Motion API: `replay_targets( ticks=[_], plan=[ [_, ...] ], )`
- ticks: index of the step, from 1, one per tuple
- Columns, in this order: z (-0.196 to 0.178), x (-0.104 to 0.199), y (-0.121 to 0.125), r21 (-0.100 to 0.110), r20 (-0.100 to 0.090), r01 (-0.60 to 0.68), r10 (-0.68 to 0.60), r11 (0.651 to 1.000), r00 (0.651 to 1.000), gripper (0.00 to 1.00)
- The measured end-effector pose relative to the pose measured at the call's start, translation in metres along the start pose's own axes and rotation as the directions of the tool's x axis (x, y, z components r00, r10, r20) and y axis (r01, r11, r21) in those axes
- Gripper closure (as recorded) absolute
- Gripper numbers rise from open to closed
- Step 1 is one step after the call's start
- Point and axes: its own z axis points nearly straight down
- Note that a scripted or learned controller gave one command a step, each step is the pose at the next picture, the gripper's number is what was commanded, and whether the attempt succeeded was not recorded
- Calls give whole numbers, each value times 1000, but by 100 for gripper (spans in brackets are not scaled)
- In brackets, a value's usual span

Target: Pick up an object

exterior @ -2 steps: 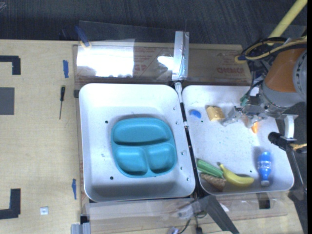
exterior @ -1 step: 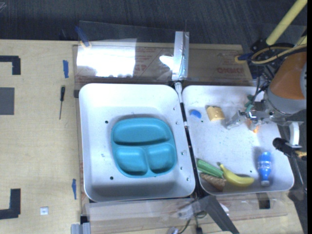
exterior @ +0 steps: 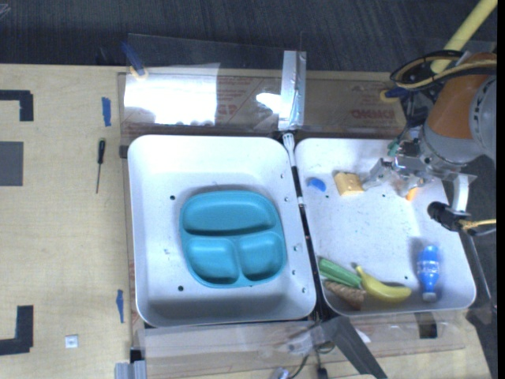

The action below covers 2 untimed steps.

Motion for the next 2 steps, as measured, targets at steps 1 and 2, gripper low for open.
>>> replay_targets(
  ticks=[1, 2],
  plan=[
    [0, -5, -30, -8, 11, 29, -29, 1000, 1000, 0],
    [0, -9, -22, -8, 3, -177, 177, 984, 984, 0]
  ],
)
